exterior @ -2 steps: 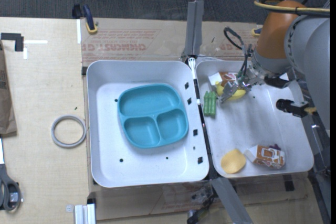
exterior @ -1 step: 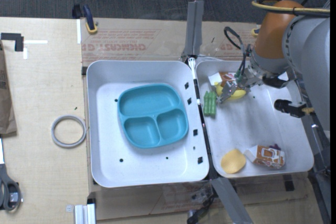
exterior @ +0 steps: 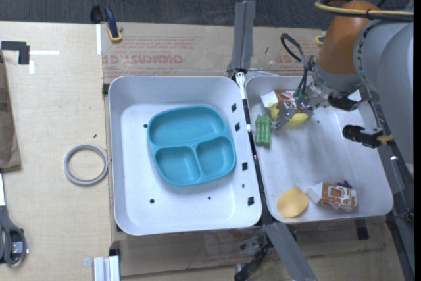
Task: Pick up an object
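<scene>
Grey arm reaches from the right into the right bin [exterior: 368,161] — gripper [exterior: 287,116] low at its far-left corner, fingers clenched on a yellow banana-shaped object [exterior: 298,118]. Green object [exterior: 262,130] just left of it. Yellow disc [exterior: 292,203] and orange-white packet [exterior: 337,196] near edge. Left bin [exterior: 125,161] holds a blue divided tray [exterior: 191,145].

Only print visible: faint red lettering on the cardboard sheet [exterior: 168,49] at 12 o'clock of the left bin [exterior: 125,141], upside down and mirrored from this camera, not legible. The small carton [exterior: 337,196] at 5 o'clock in the right bin [exterior: 329,154] has orange graphics, too small to read.
</scene>
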Robot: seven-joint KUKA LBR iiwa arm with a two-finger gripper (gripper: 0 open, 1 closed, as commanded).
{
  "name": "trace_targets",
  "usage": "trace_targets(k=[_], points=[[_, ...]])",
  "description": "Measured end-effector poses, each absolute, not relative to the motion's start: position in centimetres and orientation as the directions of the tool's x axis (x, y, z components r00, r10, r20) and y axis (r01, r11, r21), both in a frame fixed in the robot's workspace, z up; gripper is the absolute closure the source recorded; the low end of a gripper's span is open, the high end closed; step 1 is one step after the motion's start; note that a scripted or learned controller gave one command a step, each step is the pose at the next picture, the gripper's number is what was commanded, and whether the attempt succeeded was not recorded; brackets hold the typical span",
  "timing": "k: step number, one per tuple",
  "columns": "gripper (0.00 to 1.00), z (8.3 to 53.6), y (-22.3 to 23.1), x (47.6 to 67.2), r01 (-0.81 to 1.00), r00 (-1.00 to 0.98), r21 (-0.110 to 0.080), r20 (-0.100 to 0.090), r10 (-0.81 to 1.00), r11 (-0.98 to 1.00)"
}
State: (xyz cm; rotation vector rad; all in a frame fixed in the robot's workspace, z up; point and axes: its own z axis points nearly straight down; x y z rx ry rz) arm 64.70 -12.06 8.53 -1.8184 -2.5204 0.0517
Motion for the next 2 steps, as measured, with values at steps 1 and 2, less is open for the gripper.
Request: trace_targets(k=[1,2], points=[[0.00,8.4,-14.9,64.8,0.964,-0.260,-0.049,0.029,0.965,0.261],[0.00,8.4,-12.3,64.7,0.969,-0.243,-0.051,0.011,0.970,0.243]])
